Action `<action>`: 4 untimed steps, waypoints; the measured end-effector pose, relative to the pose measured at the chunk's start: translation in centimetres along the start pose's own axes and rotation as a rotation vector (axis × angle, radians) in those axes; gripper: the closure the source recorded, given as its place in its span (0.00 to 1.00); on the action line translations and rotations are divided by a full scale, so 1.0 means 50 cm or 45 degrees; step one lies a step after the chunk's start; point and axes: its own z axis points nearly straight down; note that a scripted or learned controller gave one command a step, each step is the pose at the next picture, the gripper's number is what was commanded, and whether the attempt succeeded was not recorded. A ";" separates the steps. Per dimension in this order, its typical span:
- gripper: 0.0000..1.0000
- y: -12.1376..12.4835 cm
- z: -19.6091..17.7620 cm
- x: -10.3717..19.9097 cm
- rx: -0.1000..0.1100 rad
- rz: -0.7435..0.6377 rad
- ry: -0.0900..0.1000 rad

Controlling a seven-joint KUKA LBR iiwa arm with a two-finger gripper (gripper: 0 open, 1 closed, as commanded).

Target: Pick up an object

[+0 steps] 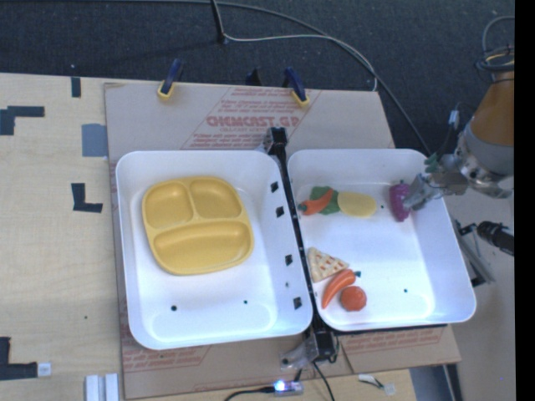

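Camera view puts your gripper [415,192] at the far right corner of the right bin [435,307], low over its rim, with a purple toy [399,200] at its tip. You can see the purple piece touching the fingers, but whether it sits between them or just beside them you cannot tell, so treat the grasp as unconfirmed.

Taking that purple toy as your landmark: just to its left lies a yellow piece [358,204], and further left again an orange-and-green carrot-like toy [319,201] near the divider between the bins. Well below the purple toy, toward the near side, sit a triangular sandwich wedge [325,264], an orange sausage shape [338,286] and a red tomato [354,298], bunched together. Far to its left, in the left bin [134,307], rests a yellow divided plate [197,224].

You appear to be at the grasping step. Next you need a straight lift clear of the bin wall, watching whether the purple toy rises with the fingers.
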 end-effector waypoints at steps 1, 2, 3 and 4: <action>1.00 -0.004 -0.085 0.006 0.002 0.000 0.001; 1.00 -0.002 -0.179 0.006 0.001 0.000 0.000; 1.00 -0.006 -0.163 0.114 0.006 -0.005 0.003; 1.00 -0.037 -0.164 0.213 0.006 -0.005 0.003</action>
